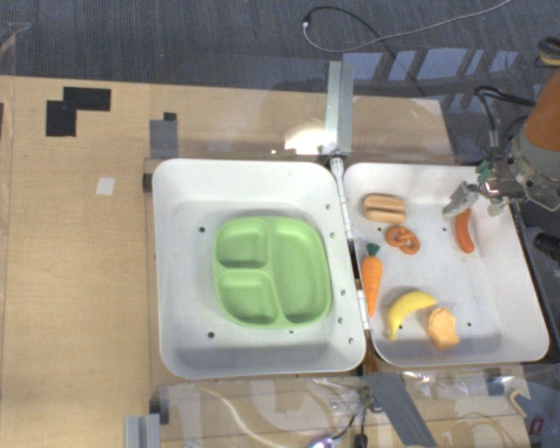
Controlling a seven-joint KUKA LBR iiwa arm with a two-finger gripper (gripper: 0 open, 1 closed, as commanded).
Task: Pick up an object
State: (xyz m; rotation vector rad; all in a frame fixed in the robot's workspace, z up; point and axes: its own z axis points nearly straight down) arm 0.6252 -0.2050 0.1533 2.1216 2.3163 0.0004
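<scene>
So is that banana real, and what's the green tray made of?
The banana looks like a plastic toy: even yellow, smooth, no brown spots, though the view is too coarse to be sure. The green tray also looks like molded plastic, matte, with rounded compartments pressed in one piece.

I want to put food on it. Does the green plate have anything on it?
Empty. The green plate in the left bin shows three bare compartments; the toy food lies in the right bin.

Single fixed camera, high above the bench (65, 250), angled down, both white bins (168, 278) in frame, arm (553, 129) entering right
</scene>
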